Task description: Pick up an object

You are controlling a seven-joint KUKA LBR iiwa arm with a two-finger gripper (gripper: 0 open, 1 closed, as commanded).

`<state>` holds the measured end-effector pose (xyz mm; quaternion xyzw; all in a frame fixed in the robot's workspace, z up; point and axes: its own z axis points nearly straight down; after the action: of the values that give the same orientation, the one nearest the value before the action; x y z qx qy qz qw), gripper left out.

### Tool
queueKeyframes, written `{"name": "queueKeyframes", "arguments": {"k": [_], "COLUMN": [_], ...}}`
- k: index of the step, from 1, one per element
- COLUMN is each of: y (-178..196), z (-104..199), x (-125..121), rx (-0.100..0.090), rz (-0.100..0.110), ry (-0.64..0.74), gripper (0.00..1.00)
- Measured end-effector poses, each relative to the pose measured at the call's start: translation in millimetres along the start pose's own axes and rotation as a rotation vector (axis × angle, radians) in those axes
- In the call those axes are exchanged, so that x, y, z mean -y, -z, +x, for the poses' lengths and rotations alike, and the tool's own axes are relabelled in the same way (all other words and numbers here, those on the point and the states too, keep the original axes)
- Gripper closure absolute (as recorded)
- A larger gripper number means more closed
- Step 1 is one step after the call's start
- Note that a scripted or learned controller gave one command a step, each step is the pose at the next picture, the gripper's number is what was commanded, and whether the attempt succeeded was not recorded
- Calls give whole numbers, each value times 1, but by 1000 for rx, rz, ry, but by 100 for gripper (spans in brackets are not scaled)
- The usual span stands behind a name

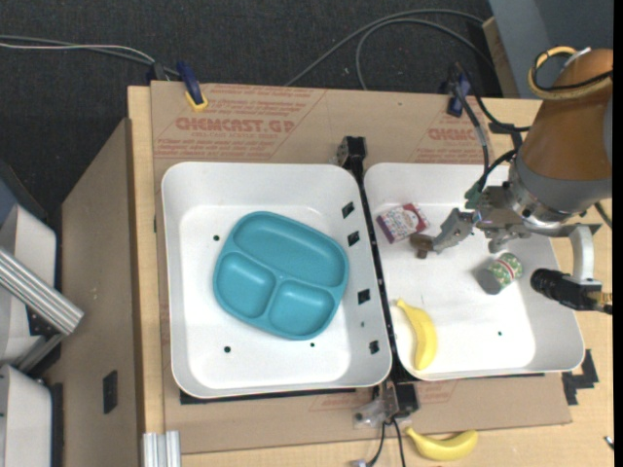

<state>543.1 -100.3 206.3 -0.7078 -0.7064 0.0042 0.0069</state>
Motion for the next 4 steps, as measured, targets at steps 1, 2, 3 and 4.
{"name": "queueKeyframes", "arguments": {"k": [1,2,3,4], "y": [7,-55,-97,-123], "z": [0,3,5,6], "x": [-3,-8,-9,-9], "rx": [2,1,1,1], "rz": [-13,-9,-10,-10], "ry": [3,2,2,2], "gripper": [0,0,0,0]}}
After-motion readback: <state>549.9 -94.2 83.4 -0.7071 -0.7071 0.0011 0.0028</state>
